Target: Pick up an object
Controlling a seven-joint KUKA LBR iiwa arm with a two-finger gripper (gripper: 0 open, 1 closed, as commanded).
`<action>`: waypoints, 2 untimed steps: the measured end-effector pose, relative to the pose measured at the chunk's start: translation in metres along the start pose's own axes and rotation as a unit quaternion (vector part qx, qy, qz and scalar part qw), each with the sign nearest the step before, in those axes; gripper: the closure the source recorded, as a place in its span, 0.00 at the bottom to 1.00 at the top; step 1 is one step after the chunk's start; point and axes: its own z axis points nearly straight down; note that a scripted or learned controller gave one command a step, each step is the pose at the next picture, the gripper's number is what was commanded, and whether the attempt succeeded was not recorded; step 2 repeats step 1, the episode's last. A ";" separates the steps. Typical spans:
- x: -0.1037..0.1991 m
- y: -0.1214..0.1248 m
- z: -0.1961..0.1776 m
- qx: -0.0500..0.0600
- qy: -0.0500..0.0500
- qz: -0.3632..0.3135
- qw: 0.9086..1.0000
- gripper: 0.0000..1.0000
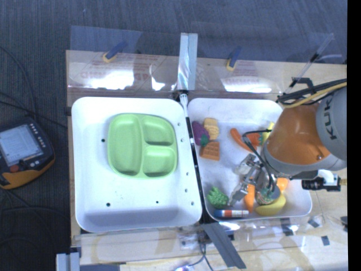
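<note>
The grey KUKA arm with its orange band (pixel 296 134) reaches in from the right over the right-hand shallow white bin (pixel 225 109). Its two-finger gripper (pixel 246 180) hangs low over the near part of that bin, among the toy food. Whether anything sits between the metal parts cannot be told, nor whether they are apart or together.

Just right of the gripper lie a yellow banana-shaped toy (pixel 272 206) and a small green-and-blue round piece (pixel 266 195), with an orange chunk (pixel 250 197) tight beside them. Left of the gripper and slightly nearer the camera rests a green leafy broccoli-like toy (pixel 217 197). Just in front of the gripper, along the bin's near wall, lies a white marker with a red and blue end (pixel 232 213). Beyond the gripper, toward the far wall, sit an orange carrot-shaped toy (pixel 241 139), a tan waffle-like square (pixel 210 151), a purple grape-like piece (pixel 199 131) and a yellow corn-like piece (pixel 211 127).

Well to the gripper's left, the left-hand white bin (pixel 90 168) bears a light green three-compartment plastic tray (pixel 142 144).
</note>
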 end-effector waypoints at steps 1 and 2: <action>-0.049 0.059 0.003 0.002 0.004 0.095 0.995 0.00; -0.049 0.059 0.003 0.002 0.004 0.095 0.995 0.00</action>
